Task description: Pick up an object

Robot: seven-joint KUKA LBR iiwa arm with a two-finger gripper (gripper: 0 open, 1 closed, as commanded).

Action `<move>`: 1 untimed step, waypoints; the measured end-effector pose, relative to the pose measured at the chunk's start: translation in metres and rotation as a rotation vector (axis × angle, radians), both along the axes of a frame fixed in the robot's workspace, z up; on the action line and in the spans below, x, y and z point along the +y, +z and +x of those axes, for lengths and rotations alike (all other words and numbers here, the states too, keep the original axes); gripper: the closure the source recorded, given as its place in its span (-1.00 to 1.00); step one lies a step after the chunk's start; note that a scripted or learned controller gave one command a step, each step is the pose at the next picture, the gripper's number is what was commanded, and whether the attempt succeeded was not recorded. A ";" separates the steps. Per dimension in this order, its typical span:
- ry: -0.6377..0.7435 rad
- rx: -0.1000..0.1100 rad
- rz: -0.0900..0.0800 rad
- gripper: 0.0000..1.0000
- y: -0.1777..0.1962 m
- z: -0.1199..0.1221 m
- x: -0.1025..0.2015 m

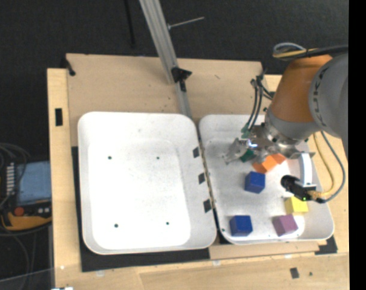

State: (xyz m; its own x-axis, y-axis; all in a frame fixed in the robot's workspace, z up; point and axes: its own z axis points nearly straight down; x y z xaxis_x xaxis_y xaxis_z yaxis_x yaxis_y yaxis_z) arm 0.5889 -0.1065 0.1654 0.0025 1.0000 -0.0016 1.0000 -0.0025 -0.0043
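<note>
Hanging low over the upper middle of the right bin (228, 132), the gripper (246, 151) sat at the end of the grey arm (303, 101), whose orange band showed just above the wrist. Whether the tool was spread or pressed together could not be told from this slanted view, since the metal parts at its tip blurred into one another. A small green piece (248, 157) lay right at the tip, touching or nearly so, and an orange block (271, 162) lay just beside it toward the arm's side. The nearest clear candidate for a pick seemed to be the blue cube (254, 182), which lay below the tip in the view, toward the near edge of the bench. A second blue cube (241, 225), a purple cube (284, 224) and a yellow cube (296, 205) rested farther down the same bin, well apart from the tool. The left bin (86, 162) lay beside it. Nothing was seen between the tool's tips.
</note>
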 end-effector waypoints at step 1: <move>-0.001 0.000 0.000 -1.00 -0.042 0.002 -0.001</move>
